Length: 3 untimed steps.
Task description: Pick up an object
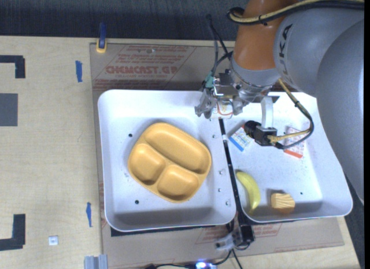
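Observation:
My gripper (209, 107) hangs low over the back of the bins, right at the ridge where the two meet. Nothing shows held in it. A yellow three-compartment plate (168, 161) lies in the middle of the left bin (107, 146). In the right bin (337, 195) a banana (249, 188) lies near the front left corner, with a tan bread-like block (282, 202) just to its right. A small blue-and-white packet (239, 140) sits below and to the right of the gripper, and a white packet with red print (293, 142) lies further right.
The grey arm with its orange band (258, 33) covers the back right of the view and part of the right bin. A black connector on a yellow cable (258, 132) dangles over the right bin. Bare wooden bench (46, 146) spreads to the left.

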Each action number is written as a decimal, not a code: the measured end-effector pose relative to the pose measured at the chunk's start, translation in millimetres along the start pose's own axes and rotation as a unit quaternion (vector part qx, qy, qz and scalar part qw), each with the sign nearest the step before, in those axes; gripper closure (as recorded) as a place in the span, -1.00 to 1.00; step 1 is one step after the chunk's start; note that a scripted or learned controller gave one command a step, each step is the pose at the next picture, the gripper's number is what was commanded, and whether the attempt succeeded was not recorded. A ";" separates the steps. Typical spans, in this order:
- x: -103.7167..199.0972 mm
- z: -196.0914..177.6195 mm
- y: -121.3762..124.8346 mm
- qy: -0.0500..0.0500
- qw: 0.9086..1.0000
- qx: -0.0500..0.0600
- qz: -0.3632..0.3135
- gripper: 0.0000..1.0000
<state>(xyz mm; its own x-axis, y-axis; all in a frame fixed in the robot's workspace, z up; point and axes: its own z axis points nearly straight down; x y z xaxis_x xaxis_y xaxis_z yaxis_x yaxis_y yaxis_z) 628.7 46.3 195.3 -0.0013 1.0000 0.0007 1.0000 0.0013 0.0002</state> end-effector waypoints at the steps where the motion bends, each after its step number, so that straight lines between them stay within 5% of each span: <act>1: 71.6 -16.8 30.0 0.000 1.000 0.000 0.000 1.00; 2: 71.8 -27.2 30.7 0.000 1.000 -0.002 -0.001 1.00; 3: 149.6 -13.8 37.9 0.000 1.000 -0.001 -0.001 1.00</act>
<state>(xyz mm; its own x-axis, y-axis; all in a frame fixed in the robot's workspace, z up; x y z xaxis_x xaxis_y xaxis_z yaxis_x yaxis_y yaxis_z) 666.4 196.0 209.2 -0.0023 1.0000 0.0011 1.0000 0.0023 0.0024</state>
